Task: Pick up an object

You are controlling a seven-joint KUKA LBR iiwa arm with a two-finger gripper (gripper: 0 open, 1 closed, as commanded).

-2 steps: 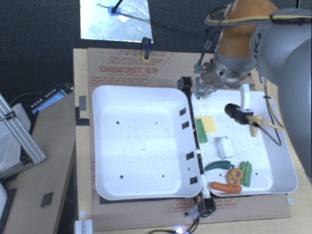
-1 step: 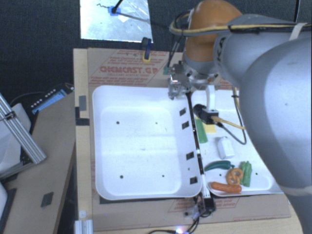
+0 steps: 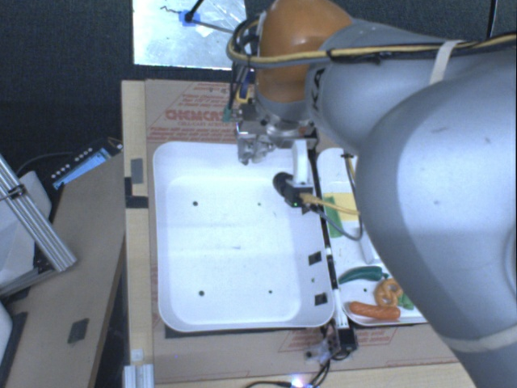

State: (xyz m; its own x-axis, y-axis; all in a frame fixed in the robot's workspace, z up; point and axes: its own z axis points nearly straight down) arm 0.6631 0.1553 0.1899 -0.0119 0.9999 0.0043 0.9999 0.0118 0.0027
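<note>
Objects to pick: they lie in the right bin [image 3: 333, 168], most of them under the arm. At its near end I see a green pepper-shaped piece [image 3: 361, 275], a round orange and tan piece [image 3: 387, 290] just beside it, and an orange-red carrot-like piece [image 3: 373, 311] close to the near rim. Further back a yellow piece [image 3: 342, 204] shows partly, next to the divide between the bins.

Gripper: the gripper [image 3: 257, 149] hangs over the far edge of the left bin [image 3: 174, 225], near its far right corner (well apart from the items in the other bin). Nothing shows between its fingers. Whether they are spread or pressed together I cannot tell; the metal parts blur into one grey cluster.

Arm: the grey arm [image 3: 428, 152] comes in from the right and covers much of the right bin. The orange band [image 3: 295, 35] sits above the wrist, with cables looped round it.

Left bin: white, shallow, with a few small dark dots on its floor.

Bench: cardboard [image 3: 186, 107] with red print lies under the bins. A reflective sheet [image 3: 174, 18] lies at the far side.
</note>
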